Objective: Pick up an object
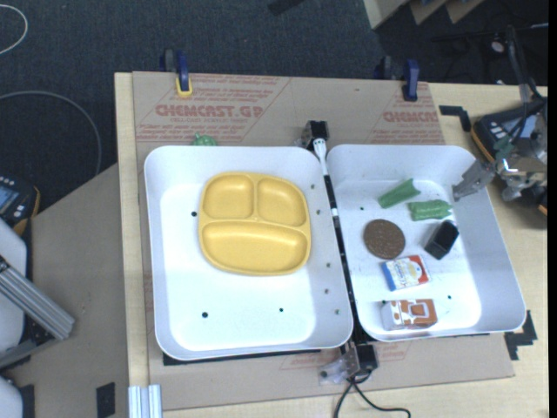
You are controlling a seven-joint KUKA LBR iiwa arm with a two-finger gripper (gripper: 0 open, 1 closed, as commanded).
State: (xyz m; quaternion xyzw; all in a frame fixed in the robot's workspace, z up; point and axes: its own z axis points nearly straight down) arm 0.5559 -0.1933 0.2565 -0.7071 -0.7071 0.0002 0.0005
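So the gripper (466, 184) is hanging over the far right corner of the right bin (477, 273), angled down and to the left. I honestly can't tell if it's spread or pinched together from this angle, and I don't see anything caught in it. My guess is it's parked there because that's where the arm comes in, and it's lining up on something close by. Nearest to it are two green bits: one (430, 208) just left of the tip and near-side, another (399, 192) a little further left, lying at a slant. A black block (442, 239) sits just near-side of those, and a brown disc (384, 238) is to its left. Closer to the near rim there's a blue pack (406, 273) and then an orange box (410, 313), flat on the bin floor. All of the small stuff is loose and apart, so any of it could be the pick, and nothing's lifted yet. The left bin (244, 316) just has a yellow plate (255, 223) with three sections, sitting toward its far side. Both bins sit side by side on the surface (261, 103), rims touching.
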